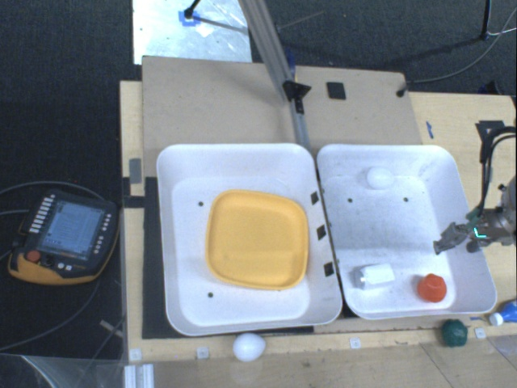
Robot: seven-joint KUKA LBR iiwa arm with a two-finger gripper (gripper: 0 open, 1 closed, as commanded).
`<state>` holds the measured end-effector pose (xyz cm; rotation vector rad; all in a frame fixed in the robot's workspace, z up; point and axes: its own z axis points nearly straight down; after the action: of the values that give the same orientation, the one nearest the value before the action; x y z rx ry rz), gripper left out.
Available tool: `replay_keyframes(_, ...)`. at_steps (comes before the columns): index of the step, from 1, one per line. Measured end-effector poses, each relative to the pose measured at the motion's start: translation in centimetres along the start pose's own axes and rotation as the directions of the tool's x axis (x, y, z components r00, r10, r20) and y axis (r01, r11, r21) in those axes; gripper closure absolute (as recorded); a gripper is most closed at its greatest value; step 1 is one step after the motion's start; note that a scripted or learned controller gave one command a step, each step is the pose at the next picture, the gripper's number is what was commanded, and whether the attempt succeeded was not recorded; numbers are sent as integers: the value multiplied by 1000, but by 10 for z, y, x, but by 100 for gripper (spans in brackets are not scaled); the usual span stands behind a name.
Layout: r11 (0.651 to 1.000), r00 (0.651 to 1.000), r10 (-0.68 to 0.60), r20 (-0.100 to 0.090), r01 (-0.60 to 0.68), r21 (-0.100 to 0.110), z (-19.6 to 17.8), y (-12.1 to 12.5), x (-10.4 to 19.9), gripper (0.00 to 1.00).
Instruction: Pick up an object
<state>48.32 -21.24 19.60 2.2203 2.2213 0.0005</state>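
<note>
- Bench (pixel 355 103): two shallow white bins are carried side by side, the left bin (pixel 182 184) and the right bin (pixel 440 164).
- Left bin contents: one yellow plate (pixel 257 238), lying flat in the middle. It is judged stiff and smooth, too broad and too low for an easy grip except at a raised edge.
- Right bin contents, item one: a red cup-like object (pixel 432 288) near the front right corner. It is judged light and rigid; hold is best taken across its sides from above.
- Item two: a small white block (pixel 374 276) at the front left of the same bin, well apart from the red object. It is judged light, with flat faces suited to a pinch across its short width.
- Item three: a white rounded object (pixel 379 177) near the rear wall, judged smooth and likely to roll or slip.
- Tool (pixel 454 239): seen at the right rim of the right bin, above the red object and apart from it. Nothing is seen between its fingers; whether it is spread or closed cannot be told.
- Outside the bins: a white egg-shaped object (pixel 249 347) and a dark green ball (pixel 453 332) on the front edge of the bench; a teach pendant (pixel 65 237) on the floor to the left.
</note>
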Motion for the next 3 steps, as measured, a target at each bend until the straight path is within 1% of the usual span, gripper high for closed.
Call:
replay_keyframes(1, 1000, 1000, 0, 0, 0, 0, 0, 0, 0, 0)
replay_keyframes(2, 1000, 1000, 0, -1, 0, 3, 46, 6, -4, 0)
replay_keyframes(3, 1000, 1000, 0, -1, 0, 3, 87, 6, -2, 0)
